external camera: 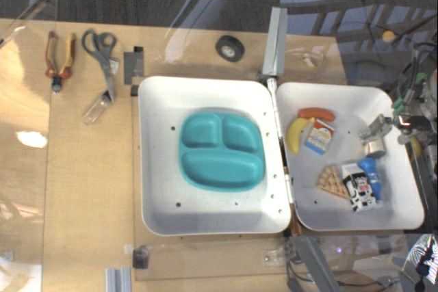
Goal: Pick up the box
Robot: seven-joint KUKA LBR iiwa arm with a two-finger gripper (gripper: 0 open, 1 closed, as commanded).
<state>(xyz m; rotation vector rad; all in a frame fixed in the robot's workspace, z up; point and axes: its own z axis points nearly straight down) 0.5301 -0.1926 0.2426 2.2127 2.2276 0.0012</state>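
The box (pixel 319 137), small and white with an orange top and a blue panel, lies in the right bin (pixel 342 98) beside a yellow banana (pixel 295 135) and under an orange sausage (pixel 316 114). My gripper (pixel 374 135) hangs low over the same bin's right side, about a hand's width to the right of the box and apart from it. Nothing shows in its grasp. Just below the gripper lie a blue item (pixel 370 167) and a black-and-white carton (pixel 360 191).
A tan waffle wedge (pixel 332 182) lies left of the carton. The left bin (pixel 157 147) holds a teal divided plate (pixel 222 150). On the bench behind lie scissors (pixel 102 55), pliers (pixel 59 58) and a tape roll (pixel 230 48). A metal post (pixel 276 41) stands between the bins.
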